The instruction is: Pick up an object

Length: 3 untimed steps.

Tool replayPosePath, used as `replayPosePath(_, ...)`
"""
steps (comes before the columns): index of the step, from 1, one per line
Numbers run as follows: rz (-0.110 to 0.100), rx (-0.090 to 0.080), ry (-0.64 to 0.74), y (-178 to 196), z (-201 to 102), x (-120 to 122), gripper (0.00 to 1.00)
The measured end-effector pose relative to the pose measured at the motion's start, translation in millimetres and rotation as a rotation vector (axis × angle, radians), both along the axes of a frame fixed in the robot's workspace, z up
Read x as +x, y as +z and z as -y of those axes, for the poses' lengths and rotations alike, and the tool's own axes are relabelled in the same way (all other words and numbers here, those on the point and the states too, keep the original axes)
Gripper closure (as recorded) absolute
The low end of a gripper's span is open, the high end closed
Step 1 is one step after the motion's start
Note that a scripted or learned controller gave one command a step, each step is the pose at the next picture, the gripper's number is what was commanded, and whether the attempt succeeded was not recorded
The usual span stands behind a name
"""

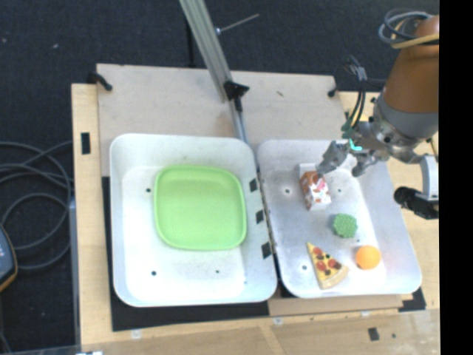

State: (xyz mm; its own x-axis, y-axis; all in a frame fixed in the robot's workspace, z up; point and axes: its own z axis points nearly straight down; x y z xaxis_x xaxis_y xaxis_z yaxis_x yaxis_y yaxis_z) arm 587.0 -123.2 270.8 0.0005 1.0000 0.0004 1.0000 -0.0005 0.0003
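The right bin (384, 220) holds a white and red carton (315, 188), a green broccoli-like ball (344, 225), an orange ball (367, 257) and a pizza slice (326, 264). My gripper (344, 159) hangs over the bin's far part, just right of and above the carton. Its two grey fingers stand apart, and nothing is between them. The carton lies tilted below the left finger (331, 157).
A light green square plate (200, 206) lies in the left bin (129, 198). A metal pole (211, 46) slants from the top down to the gap between the bins. Black cables (29, 198) lie on the floor at the left.
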Motion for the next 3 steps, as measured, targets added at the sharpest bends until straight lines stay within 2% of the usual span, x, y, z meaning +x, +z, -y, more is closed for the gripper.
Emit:
replayPosePath(1,0.0,0.0,0.0,-0.1,0.0,0.0,0.0)
replayPosePath(3,-0.004,0.0,0.0,-109.8,-10.0,-6.7,0.0)
